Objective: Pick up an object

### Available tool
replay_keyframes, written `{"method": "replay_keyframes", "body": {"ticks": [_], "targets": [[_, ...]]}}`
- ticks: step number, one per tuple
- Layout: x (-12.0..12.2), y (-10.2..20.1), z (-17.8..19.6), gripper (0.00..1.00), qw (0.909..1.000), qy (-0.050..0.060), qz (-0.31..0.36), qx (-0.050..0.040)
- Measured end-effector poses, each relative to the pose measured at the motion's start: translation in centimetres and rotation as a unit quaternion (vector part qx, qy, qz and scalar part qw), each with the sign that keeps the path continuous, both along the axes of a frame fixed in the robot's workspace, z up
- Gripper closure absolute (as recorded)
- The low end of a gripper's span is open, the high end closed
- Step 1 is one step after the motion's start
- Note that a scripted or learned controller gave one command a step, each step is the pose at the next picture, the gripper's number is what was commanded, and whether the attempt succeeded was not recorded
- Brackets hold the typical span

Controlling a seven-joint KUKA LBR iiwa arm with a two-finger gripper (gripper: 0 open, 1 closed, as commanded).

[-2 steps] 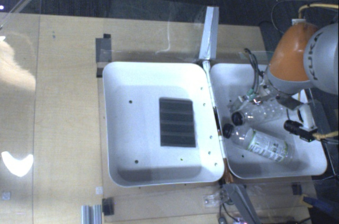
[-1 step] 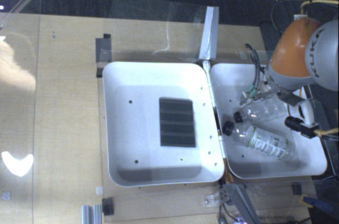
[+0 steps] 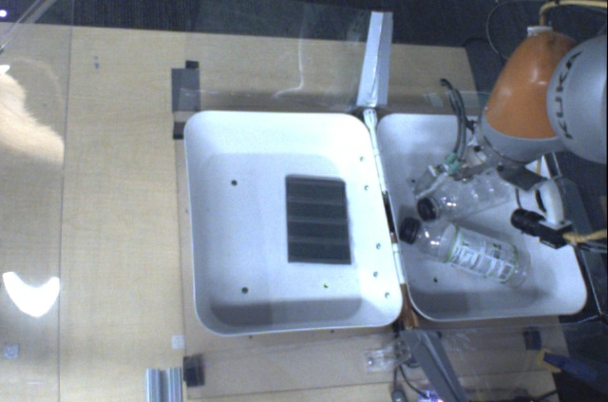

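Two clear plastic bottles in the right bin [image 3: 570,296]. The labelled bottle [image 3: 467,250] lies on its side near the bin's middle, black cap toward the bin's left wall, base toward the right wall, white label around its body. The second bottle [image 3: 454,197] lies just above it, closer to the far edge, also on its side, black cap pointing to the left wall, body see-through and hard to outline. The two bottles are just beside each other; contact between them cannot be told.

The gripper [image 3: 463,164] sits over the upper part of the right bin, right at the second bottle's far end. Pincer state: cannot tell, the tip blurs into the clear plastic. No object seen held.

The arm [image 3: 532,96] enters from the bench's right edge, orange band above the wrist over the bin's far right corner. A black cable connector [image 3: 532,224] hangs by the bin's right wall.

The left bin [image 3: 218,162] holds a dark ribbed rectangular pad [image 3: 317,220], lying flat near its middle, slightly toward its right wall. Both bins touch along their shared wall on the wooden bench [image 3: 104,229].
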State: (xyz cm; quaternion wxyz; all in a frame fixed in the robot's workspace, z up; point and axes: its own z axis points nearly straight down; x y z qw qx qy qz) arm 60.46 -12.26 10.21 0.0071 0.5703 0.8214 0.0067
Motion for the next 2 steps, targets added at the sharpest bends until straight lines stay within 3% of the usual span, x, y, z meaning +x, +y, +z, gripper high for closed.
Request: {"method": "replay_keyframes", "body": {"ticks": [1,2], "targets": [[-0.76,2.38,-1.27,0.0,0.9978,0.003,0.066,-0.0027],[-0.76,2.37,-1.27,0.0,0.9978,0.003,0.066,-0.0026]]}}
